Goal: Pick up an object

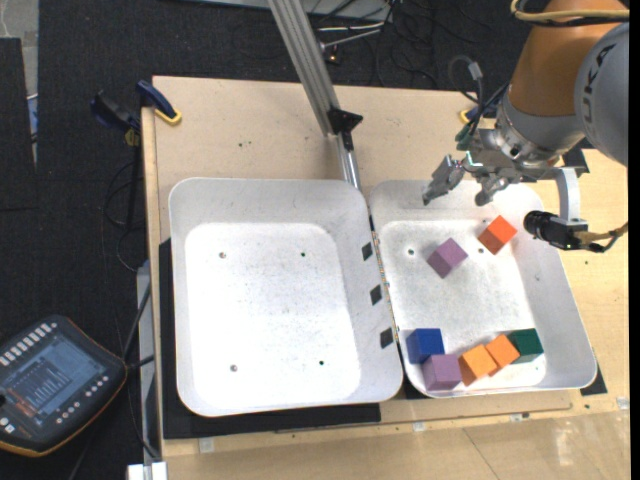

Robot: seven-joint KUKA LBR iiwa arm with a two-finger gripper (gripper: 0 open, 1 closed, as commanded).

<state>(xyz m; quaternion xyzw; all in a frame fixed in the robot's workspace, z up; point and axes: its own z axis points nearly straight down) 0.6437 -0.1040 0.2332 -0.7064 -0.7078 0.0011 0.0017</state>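
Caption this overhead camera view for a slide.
Arm's tool hovers over the right bin holding six blocks, an orange block nearest.

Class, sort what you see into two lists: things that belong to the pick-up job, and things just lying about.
Job:
claw
purple block
orange block
blue block
green block
right bin

Lying about:
pendant
clamp
left bin

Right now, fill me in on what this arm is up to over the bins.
The KUKA arm reaches in with its gripper above the far edge of the right bin, holding nothing. Its fingers are spread open. Six blocks lie in that bin: an orange block and a purple block nearest the gripper, and a blue, purple, orange and green row along the near edge. No pick has been made yet.
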